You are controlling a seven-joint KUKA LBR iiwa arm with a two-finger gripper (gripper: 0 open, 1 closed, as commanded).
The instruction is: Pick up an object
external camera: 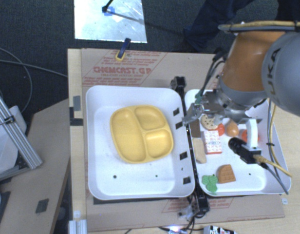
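The grey arm [257,67] with its orange band hangs over the right bin [271,184], and the gripper [201,112] sits at about ten o'clock in that bin, close by the divider between the two bins. Whether the claw is released or clenched I cannot tell, since the wrist hides most of it, and nothing shows between its tips, so I would not call anything grasped. The pickable things lie in the right bin: a round cookie [207,121] just below the gripper, a red and white box [212,142] at the bin's centre, a pale brown ball [232,129] just beside it toward three o'clock, a brown waffle piece [226,174] at six o'clock, and a green leafy piece [210,182] at seven o'clock near the rim. The left bin [99,130] bears a yellow divided plate [140,133]. My judgement is that the arm is lining up a descent. To do it well, it should centre on a single item with free space on both sides, such as the waffle piece, and stay away from the bin wall and the crowded cluster.
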